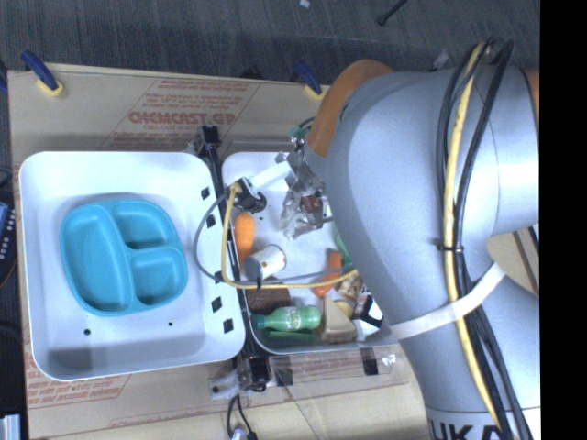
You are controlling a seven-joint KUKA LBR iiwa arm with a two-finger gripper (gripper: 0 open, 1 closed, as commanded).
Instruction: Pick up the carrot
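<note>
you see the grey arm (422, 209) first: it takes up most of the right half of the view, with yellow and black cables running down its body and an orange band near its top. under it lies the brown cardboard-covered worktop (119, 383), printed with red lettering and held by blue clamps at the far edge.

next come the two white bins. the left bin (55, 337) carries a blue divided tray (124, 255) with three compartments, lying near the bin's middle. the right bin (266, 168) is partly hidden by the arm, and a black divider with loose cable runs between the two bins.

the pincer (303, 200) hangs over the upper middle of the right bin, a metallic cluster just off the arm's edge; you cannot tell from here whether it is released or clenched (its tips blur into the white floor), and nothing is seen between them.

among the smaller things, a green bottle (289, 319) lies on its side along the near edge of the right bin, with a dark brown block (269, 298) just above it. the carrot (244, 233) lies near the bin's left wall, to the lower left of the pincer and apart from it. a small white cylinder (266, 262) rests just below the carrot.
</note>
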